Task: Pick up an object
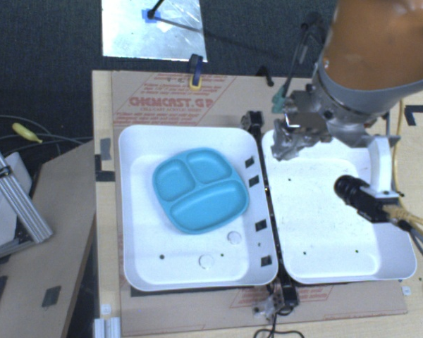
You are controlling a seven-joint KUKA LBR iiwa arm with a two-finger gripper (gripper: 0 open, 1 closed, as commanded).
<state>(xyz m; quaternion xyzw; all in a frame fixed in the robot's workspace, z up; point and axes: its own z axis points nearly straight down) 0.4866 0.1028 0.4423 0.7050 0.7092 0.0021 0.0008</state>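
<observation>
Logging gripper [287, 141] at far-left corner of R bin [324, 255], hanging low by the wall that adjoins L bin [137, 266]. Reaching in from the right w/ arm [381, 41] bulking over the far edge. Not managing to read the gripper's opening from this angle, its metal parts blurring together, so cannot tell wide vs narrow. Seeing no obj. carried at it.

Noting the one obvious candidate: blue divided plate [199, 189], lying flat in middle of L bin, slightly skewed, three compartments facing up. Sitting well apart from gripper, w/ both bin walls in between. Also spotting two pale round marks [234, 237] on L bin floor just beside the plate's near edge (too faint to say whether objs or stains). Finding dark specks [304, 253] dotting R bin floor around gripper.

Judging progress: pick not yet done — no contact w/ plate, nothing lifted. Reckoning approx. all of task remaining: crossing to L bin, lining up over a rim, descending, closing, lifting. Expecting the plate to be awkward (wide, shallow, smooth-looking plastic), so probably needing a rim grasp, not a pinch across the body. Flagging risk of closing on bare bin floor if descending at present spot.
</observation>
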